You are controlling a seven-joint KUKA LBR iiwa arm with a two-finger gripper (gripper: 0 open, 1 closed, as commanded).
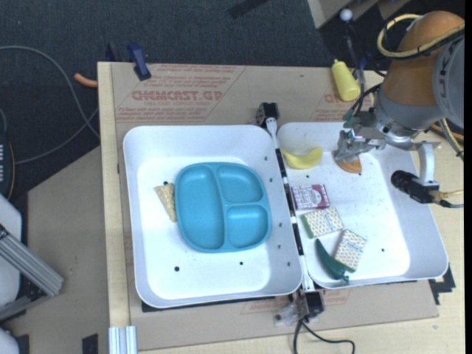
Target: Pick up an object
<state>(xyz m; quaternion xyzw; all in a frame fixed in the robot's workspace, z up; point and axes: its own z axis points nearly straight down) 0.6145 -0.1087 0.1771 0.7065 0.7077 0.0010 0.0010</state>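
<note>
Left bin [147, 271] holding blue tray [221, 205] centre, cracker [167, 200] at nine; right bin [413, 249] holding banana [303, 157] at eleven, packets [322, 220] at eight; gripper [349, 153] opening impossible to tell.

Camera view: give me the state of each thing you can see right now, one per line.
Gripper: low over the right bin's far end, above an orange object.
Orange object: lying in the right bin, partly covered.
Banana: lying in the right bin.
Blue divided plate: flat in the left bin.
Green object: lying near the right bin's front edge.
</note>
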